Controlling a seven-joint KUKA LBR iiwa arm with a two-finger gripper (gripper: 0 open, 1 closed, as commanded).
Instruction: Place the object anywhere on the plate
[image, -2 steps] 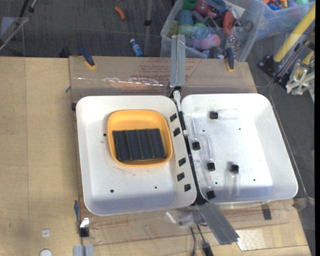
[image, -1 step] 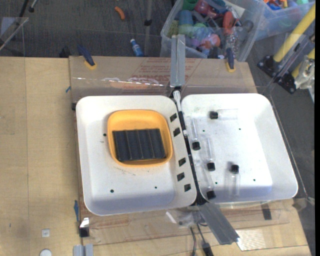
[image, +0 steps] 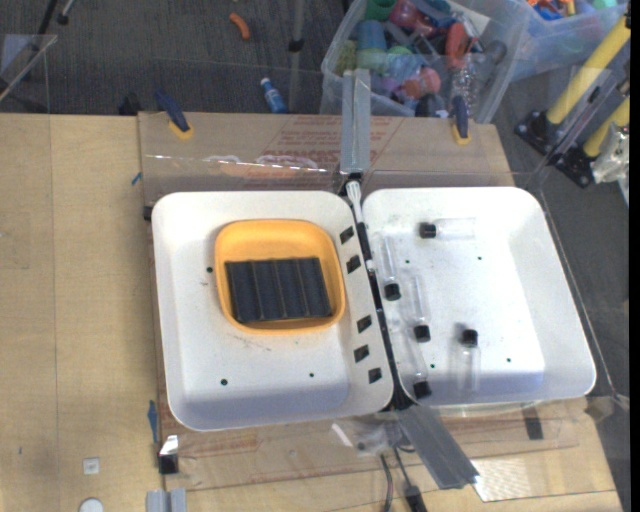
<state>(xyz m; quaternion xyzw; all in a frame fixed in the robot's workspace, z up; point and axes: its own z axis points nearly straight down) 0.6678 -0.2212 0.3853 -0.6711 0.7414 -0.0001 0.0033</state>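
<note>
Ribbed black block (image: 278, 290) lies flat in the middle of the orange plate (image: 275, 232), at 9 o'clock in the view; placing looks done. Gripper state: cannot tell. Any retreat should rise first, then leave toward 3 o'clock without nudging the block

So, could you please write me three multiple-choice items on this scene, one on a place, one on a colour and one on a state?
1. Which bin holds the plate?
A. the left bin
B. the right bin
C. neither bin

2. What colour is the plate?
A. blue
B. orange-yellow
C. green

3. How does the dark ridged block stand to the plate?
A. it lies flat on the plate
B. it leans on the bin wall
C. it lies on the bench

Key: 1 A, the plate sits in the left bin; 2 B, its rim is orange-yellow; 3 A, the dark ridged block lies flat inside that rim.
</note>
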